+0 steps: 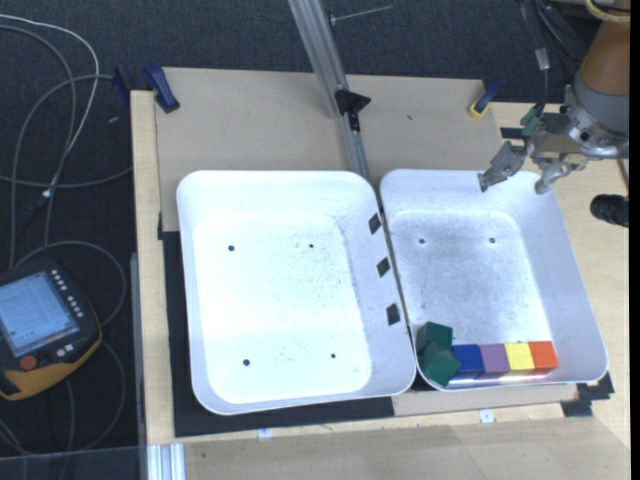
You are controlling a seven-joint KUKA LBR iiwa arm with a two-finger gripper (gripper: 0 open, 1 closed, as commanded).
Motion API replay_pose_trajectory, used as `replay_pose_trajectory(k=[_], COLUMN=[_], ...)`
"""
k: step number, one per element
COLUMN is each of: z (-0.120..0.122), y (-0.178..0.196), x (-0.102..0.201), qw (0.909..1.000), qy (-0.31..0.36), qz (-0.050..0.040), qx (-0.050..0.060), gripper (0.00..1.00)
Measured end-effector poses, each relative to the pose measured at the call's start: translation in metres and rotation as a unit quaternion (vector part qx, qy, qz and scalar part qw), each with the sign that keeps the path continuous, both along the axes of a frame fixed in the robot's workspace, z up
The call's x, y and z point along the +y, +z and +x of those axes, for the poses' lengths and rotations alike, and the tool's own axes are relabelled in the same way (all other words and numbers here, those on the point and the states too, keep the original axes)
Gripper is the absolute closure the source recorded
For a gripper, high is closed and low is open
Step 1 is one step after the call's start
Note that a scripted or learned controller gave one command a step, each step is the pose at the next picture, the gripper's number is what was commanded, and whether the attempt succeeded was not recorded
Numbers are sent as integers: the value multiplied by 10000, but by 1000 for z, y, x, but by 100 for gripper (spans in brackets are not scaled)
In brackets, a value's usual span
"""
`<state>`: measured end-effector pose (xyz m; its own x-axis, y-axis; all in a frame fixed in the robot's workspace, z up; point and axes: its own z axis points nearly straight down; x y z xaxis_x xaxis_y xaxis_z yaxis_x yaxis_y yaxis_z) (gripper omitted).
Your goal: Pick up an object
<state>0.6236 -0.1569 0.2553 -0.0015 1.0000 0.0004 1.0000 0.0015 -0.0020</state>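
Tool [522, 172] hovering over far edge of right bin [560, 258], fingers spread apart, gripping nothing. Lying along near edge of same bin, well apart from tool: green block [434, 350], then touching row of blue, purple, yellow, orange blocks [500, 357]. Left bin [200, 208] alongside on surface [250, 118].

Two bins, left bin [200, 208] and right bin [570, 268], look like smooth white plastic, speckled with dark grit. The bench [250, 118] reads as matt pale wood. The slanting rail [315, 28] shows brushed metal; the floor [60, 118] looks like rough dark carpet.
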Motion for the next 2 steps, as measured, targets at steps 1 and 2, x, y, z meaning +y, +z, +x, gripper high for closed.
replay_pose_trajectory(k=[1,2], z=[-60,-17], y=[2,-115], x=[-61,-53], qw=[10000,10000], qy=[-47,7], qz=[-5,14], qx=[6,27], gripper=[0,0])
